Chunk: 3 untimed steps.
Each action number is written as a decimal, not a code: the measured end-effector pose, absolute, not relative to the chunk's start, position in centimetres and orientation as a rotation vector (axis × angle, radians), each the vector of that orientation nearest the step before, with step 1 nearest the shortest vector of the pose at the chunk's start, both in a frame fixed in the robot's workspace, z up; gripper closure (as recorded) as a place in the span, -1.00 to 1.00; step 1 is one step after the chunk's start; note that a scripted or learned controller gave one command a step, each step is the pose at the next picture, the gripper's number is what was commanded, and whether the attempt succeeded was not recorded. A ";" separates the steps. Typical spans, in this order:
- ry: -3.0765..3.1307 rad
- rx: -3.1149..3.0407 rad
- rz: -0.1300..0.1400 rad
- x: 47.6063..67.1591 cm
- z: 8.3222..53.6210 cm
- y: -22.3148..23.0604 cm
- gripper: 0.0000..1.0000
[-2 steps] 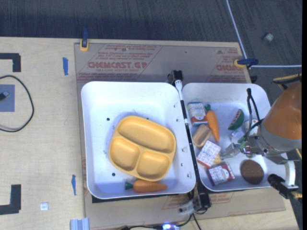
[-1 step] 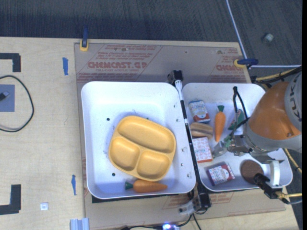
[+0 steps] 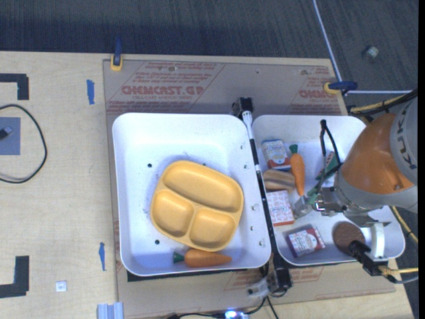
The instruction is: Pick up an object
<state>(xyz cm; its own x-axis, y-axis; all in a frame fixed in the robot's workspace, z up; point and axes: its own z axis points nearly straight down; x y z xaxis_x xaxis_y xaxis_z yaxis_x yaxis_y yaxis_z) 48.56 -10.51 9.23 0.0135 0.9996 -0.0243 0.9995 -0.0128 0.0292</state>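
My gripper [image 3: 304,205] hangs low over the middle of the right bin [image 3: 393,244], under the orange-banded wrist [image 3: 372,158]. Its tip is at the right edge of a flat white packet with red print [image 3: 279,207]. Just behind it lie a small carrot [image 3: 298,171] and a hot dog bun [image 3: 278,178]. A little carton [image 3: 275,152] stands further back. A red and white box [image 3: 305,240] lies near the front, beside a brown round disc [image 3: 344,234]. The arm hides the right part of this bin.
The left bin [image 3: 133,178] holds a yellow three-compartment plate [image 3: 196,205] and a second carrot [image 3: 206,258] at its front wall. A black rail [image 3: 255,165] separates the bins. Cables run along the bench's left and front edges.
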 end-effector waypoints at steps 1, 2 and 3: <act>2.182 2.210 0.001 48.7 9.2 -10.4 -1.00; 2.186 2.211 0.002 48.8 9.2 -10.5 -1.00; 2.213 2.216 0.003 51.5 8.7 -9.5 -1.00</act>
<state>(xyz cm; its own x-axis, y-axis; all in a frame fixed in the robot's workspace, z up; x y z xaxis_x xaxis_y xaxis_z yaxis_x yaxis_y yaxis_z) 51.48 -9.53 8.72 0.0014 1.0000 -0.0058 1.0000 -0.0014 0.0084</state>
